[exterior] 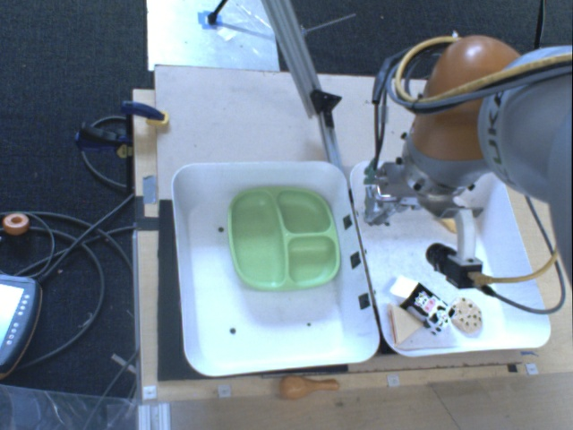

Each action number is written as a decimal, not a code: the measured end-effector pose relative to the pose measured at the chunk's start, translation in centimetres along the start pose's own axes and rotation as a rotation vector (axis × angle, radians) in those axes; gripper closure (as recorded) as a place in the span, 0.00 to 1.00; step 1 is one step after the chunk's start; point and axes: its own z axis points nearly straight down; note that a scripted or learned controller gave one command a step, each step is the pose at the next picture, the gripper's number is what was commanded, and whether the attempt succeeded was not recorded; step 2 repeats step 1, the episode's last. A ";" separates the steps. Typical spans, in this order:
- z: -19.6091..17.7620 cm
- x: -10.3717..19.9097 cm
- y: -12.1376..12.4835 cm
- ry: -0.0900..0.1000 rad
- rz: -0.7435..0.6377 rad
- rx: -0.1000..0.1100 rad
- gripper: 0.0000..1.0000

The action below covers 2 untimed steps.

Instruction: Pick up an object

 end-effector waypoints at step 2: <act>1.1 5.7 0.3 0.000 -0.001 0.000 1.00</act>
